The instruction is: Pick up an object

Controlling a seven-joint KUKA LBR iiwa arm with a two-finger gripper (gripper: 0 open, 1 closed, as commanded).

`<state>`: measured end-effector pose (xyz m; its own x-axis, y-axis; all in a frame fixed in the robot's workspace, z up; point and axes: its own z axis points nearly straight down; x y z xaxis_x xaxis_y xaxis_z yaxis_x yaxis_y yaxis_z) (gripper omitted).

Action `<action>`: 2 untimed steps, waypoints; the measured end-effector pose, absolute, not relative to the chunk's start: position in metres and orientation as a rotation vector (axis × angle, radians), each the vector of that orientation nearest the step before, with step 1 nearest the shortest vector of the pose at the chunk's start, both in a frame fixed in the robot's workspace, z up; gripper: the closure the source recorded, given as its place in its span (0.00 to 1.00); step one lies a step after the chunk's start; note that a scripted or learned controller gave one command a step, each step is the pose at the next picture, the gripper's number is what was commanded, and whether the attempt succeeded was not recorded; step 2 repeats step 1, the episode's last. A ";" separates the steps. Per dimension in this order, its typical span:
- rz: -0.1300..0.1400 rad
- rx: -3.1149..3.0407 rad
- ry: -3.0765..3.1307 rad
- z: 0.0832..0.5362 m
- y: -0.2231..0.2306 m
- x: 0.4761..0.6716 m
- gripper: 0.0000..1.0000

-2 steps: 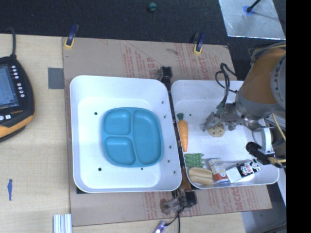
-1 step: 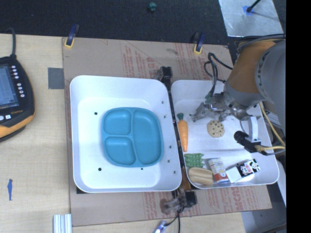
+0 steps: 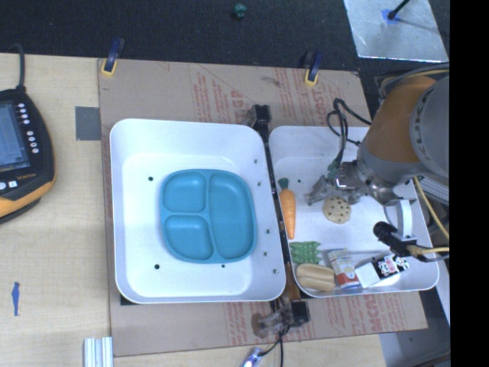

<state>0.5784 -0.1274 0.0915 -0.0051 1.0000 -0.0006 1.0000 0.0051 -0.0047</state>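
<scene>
Hovering over the right bin [image 3: 302,140], the gripper [image 3: 334,191] has its fingers spread apart with nothing between them. A cookie [image 3: 336,209] sits just below it. The carrot [image 3: 287,212] lies along the bin's left wall, and the blue divided plate [image 3: 207,215] sits in the left bin [image 3: 130,140].

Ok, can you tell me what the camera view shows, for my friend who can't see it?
A grey robot arm reaches from the right into the right white bin, its pincer just above a round cookie. A toy carrot lies nearby, and the left bin holds a blue divided plate.
</scene>
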 end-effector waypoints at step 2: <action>0.006 -2.214 -2.224 0.092 -0.151 0.552 0.00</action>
